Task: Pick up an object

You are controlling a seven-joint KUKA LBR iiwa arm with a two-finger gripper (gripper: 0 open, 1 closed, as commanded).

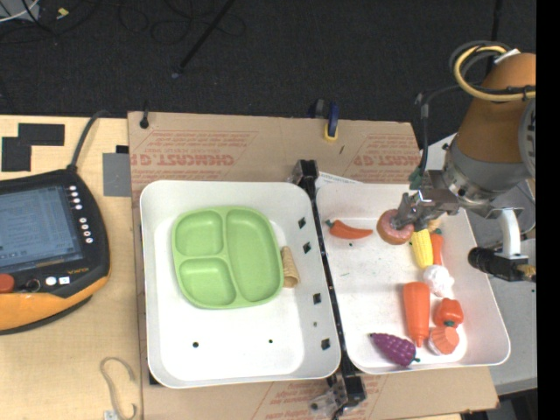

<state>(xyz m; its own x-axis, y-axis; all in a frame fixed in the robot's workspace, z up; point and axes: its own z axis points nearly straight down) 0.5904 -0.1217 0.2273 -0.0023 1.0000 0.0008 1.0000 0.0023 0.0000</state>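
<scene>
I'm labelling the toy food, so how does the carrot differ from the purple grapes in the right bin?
The carrot is orange, long and tapered, lying roughly lengthwise along the bin; the purple grapes are dark, shorter and bumpy, lying slanted nearer the front rim. The carrot sits among other toys, beside the tomato; the grapes lie more on their own. Both rest flat in the right bin, away from the gripper.

My wrist band (490, 125): orange. Bins (166, 322): white. Divided plate (226, 257): green. Carrot (416, 311): orange. Corn (422, 248): yellow. Grapes (394, 348): purple.
</scene>
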